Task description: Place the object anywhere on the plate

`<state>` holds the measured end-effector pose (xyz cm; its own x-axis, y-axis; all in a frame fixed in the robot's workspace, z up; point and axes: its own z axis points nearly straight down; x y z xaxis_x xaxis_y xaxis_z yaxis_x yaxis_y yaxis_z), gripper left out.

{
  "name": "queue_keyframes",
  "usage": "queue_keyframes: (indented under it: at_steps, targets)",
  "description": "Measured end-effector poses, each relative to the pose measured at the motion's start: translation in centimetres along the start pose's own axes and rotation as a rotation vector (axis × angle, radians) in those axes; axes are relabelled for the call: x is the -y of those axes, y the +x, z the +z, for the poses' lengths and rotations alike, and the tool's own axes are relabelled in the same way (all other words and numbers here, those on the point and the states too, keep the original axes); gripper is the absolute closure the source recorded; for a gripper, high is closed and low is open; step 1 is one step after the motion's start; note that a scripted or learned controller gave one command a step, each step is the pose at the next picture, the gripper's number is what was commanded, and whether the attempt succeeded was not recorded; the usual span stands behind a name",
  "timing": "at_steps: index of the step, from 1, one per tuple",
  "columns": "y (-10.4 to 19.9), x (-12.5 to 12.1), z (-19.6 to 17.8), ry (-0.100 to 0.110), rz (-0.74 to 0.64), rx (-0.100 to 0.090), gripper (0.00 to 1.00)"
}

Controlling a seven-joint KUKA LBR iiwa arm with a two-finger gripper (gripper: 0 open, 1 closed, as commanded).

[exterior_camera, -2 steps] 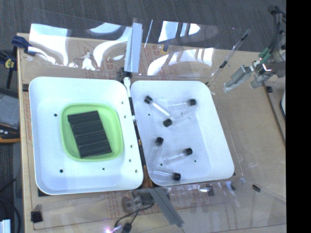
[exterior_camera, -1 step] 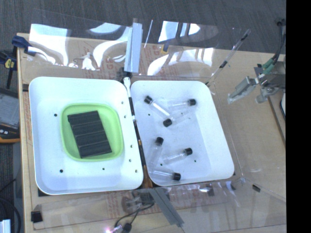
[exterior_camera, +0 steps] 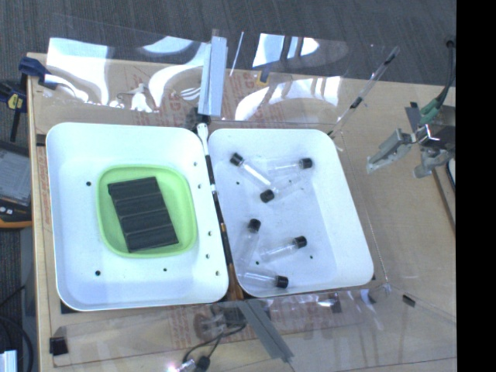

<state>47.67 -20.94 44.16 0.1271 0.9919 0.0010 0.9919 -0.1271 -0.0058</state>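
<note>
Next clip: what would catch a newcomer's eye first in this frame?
Most likely the lime-green plate in the left bin, with a dark ridged block lying on it. Next, the clear black-capped tubes scattered across the right bin. The claw sits off to the right over the bare bench, well outside both bins.

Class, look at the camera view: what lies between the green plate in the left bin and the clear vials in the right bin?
In the camera view, between the green plate and the vials lie bare white floor of the left bin and the two bins' adjoining rims.
</note>
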Motion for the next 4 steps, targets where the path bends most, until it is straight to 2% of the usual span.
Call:
queue_keyframes:
  at_steps: [1,2,4]
  targets:
    - [0.20,0.03,-0.02,0.000,0.133,0.001,0.00]
    - [0.56,0.07,0.02,0.002,0.167,0.001,0.00]
    - [0.69,0.10,-0.06,-0.002,0.400,0.001,0.00]
